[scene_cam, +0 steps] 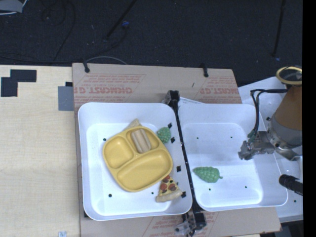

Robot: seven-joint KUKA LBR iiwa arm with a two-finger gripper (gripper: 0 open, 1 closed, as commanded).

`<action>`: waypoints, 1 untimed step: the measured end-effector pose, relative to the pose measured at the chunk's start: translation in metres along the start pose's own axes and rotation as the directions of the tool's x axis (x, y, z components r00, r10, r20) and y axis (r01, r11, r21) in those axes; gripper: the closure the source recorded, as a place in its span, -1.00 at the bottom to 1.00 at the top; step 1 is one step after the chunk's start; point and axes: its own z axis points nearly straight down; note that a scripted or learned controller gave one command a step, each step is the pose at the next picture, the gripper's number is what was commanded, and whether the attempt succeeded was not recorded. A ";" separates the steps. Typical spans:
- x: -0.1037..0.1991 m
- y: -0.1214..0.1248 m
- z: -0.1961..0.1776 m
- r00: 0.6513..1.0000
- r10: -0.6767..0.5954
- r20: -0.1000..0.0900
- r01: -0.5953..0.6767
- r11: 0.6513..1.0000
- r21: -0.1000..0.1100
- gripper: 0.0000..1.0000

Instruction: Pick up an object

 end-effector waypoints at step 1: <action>0.009 0.006 -0.055 1.000 -0.007 0.000 0.007 1.000 -0.002 1.00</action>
